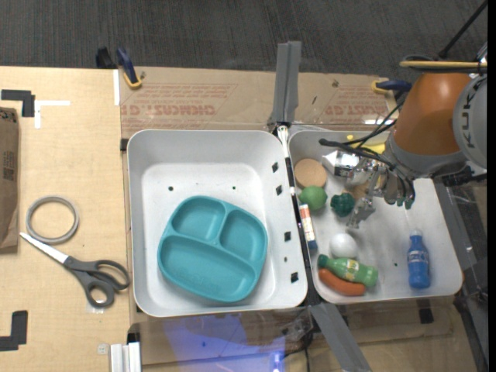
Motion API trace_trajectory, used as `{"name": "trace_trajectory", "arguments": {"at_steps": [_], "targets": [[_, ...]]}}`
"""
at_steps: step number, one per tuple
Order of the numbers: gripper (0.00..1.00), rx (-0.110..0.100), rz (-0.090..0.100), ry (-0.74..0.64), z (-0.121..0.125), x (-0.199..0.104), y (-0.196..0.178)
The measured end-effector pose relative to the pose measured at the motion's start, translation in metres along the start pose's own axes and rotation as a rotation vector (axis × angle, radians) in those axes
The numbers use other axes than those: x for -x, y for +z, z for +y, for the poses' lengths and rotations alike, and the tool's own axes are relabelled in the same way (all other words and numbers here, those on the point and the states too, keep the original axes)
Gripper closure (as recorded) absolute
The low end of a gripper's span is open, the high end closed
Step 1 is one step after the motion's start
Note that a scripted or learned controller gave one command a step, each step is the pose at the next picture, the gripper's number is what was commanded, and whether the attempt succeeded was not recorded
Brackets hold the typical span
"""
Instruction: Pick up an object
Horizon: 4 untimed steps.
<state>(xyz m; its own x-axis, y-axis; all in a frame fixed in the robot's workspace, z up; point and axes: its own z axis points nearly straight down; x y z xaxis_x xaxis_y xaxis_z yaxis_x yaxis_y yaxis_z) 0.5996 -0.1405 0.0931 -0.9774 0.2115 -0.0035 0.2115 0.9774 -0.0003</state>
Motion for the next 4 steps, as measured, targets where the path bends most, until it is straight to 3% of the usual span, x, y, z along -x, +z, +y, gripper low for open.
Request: {"name": "trace_trajectory", "arguments": {"at_steps": [1,2,3,4], "targets": [[0.0,0.001,0.001,0.028,0.044,-0.018,0.0],[1.0,0.0,-0.004,0.025,0.045,-0.017,-0.01],[1.0,0.001,-0.001,0.111,0.108,-0.019,-0.1],[1.0,0.0,-0.002,-0.071,0.072,0.022,-0.226]]}}
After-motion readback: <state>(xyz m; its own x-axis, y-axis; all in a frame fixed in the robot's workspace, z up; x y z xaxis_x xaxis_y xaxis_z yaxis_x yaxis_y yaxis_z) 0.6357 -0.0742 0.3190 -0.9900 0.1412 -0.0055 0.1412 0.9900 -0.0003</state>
